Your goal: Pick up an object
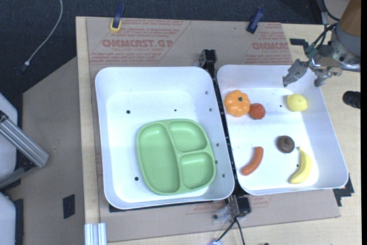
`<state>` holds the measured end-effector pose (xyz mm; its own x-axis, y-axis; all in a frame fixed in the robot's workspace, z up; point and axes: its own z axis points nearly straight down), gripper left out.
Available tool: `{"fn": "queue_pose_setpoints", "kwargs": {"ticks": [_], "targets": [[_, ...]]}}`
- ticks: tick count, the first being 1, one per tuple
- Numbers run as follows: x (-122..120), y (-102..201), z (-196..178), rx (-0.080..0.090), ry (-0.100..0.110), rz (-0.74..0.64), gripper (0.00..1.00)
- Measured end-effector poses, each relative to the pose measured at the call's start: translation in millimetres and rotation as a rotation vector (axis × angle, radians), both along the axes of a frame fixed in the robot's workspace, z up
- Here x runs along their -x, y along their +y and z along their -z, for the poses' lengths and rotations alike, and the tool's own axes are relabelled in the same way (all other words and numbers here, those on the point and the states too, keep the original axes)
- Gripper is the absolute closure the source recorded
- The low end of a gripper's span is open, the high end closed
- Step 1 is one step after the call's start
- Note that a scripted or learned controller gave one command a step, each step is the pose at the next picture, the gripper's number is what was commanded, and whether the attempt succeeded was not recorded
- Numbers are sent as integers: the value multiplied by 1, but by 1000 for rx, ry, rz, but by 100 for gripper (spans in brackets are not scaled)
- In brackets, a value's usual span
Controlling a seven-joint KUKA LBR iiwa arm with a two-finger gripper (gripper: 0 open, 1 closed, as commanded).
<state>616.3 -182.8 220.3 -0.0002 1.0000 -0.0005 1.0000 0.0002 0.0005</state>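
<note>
The right bin (275, 183) holds an orange pumpkin (237, 103), a small red tomato (257, 111), a yellow lemon (296, 102), a brown round piece (285, 144), a red sausage (252, 160) and a yellow banana (302, 167). My gripper (305, 76) hangs over the bin's far right corner, just above and behind the lemon. Its two fingers are spread apart with nothing between them.
The left bin (114, 100) carries a green divided plate (175, 155). A black clamp (207, 58) sits between the bins at the back, and another clip (238, 206) at the front. Blue clips (255, 20) hold the cardboard's far edge.
</note>
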Motion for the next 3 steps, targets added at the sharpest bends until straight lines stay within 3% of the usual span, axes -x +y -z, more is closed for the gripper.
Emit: {"fn": "queue_pose_setpoints", "kwargs": {"ticks": [1,2,3], "targets": [[-4,-1,63,-2,7,0,0],[-8,-1,101,-3,-3,-2,0],[-12,3,111,-7,-10,-5,0]]}}
